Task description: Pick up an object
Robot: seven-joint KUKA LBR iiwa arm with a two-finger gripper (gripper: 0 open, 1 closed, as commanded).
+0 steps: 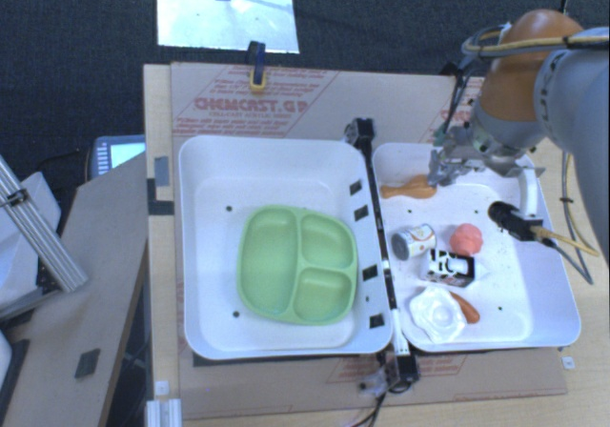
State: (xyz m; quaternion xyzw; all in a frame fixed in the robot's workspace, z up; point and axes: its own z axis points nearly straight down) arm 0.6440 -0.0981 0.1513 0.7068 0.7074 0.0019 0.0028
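My gripper [442, 173] hangs low over the back left part of the right bin [553, 320], right at the right-hand end of a tan-orange drumstick-shaped toy [408, 191]. Whether it touches the toy is unclear. Nearer the front of the same bin lie a small tipped can [413, 242], a pink ball [466, 238], a black-and-white block [449, 268], a white fried-egg toy [437, 313] and an orange sausage-like piece [465, 308].
The left bin [205, 225] holds a green divided plate [297, 265]. A black clip strip [374, 225] runs along the wall between the two bins. The grey arm [562, 72] with its orange band reaches in from the upper right.
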